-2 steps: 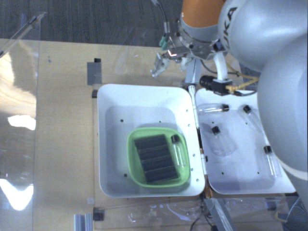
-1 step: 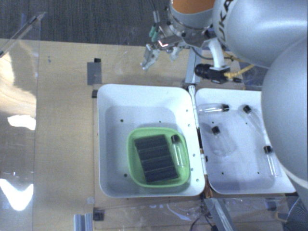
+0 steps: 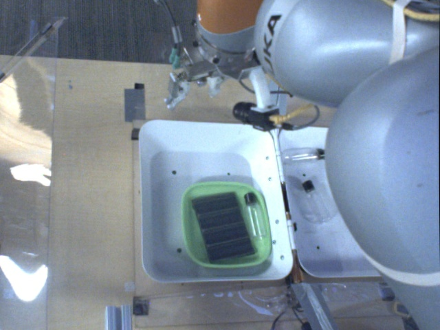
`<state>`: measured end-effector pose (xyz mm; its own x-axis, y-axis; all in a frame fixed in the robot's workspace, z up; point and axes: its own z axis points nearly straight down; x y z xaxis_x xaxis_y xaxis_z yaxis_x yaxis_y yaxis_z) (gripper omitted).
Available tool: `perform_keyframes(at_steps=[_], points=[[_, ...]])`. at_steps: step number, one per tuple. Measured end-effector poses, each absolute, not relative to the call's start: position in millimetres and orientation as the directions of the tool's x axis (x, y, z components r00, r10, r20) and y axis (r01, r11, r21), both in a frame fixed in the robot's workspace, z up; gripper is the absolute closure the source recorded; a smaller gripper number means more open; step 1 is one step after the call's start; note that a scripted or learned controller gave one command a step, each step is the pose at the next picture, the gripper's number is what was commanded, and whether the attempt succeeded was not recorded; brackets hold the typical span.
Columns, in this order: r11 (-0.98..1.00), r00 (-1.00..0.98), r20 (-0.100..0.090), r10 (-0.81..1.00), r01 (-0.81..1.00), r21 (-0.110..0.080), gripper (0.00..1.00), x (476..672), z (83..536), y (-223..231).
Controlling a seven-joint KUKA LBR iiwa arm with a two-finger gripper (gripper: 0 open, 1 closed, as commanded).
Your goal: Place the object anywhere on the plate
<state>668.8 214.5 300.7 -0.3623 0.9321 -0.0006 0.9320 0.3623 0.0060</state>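
Dark ribbed block (image 3: 221, 227): camera view, sole view inspected. I find it lying flat in the middle of the green plate (image 3: 187, 218), long side running from 11 to 5 o'clock, wholly inside the rim. A small clear vial with a dark cap (image 3: 254, 213) lies just beside it at 3 o'clock, also on the plate and close to the raised edge. The plate sits in the left white bin (image 3: 155, 205), towards 6 o'clock.

The gripper (image 3: 177, 91) hangs over the bare bench (image 3: 82, 184) beyond the bin's rim at 12 o'clock, well apart from the plate. I cannot tell whether the claw is apart or together; I see nothing carried in it.

Judgement: placement looks complete for whichever of the two items was intended.

Risks noted:
- The vial is round and smooth; a jolt to the bin could roll it against or over the plate's edge.
- Another descent of the arm (image 3: 309, 33) into this bin could shove the block or tip the plate.
- More clear vials (image 3: 311, 196) lie in the right bin (image 3: 309, 256), which the arm partly screens; a pick there would be poorly observed.
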Motion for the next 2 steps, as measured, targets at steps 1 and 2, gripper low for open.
perform_keyframes(at_steps=[1, 2], points=[[0.418, -0.418, -0.001, 0.909, 0.909, 0.005, 0.00, 669.1, 269, 205], [0.380, -0.380, 0.000, 0.925, 0.925, 0.006, 0.00, 668.9, 249, 202]])
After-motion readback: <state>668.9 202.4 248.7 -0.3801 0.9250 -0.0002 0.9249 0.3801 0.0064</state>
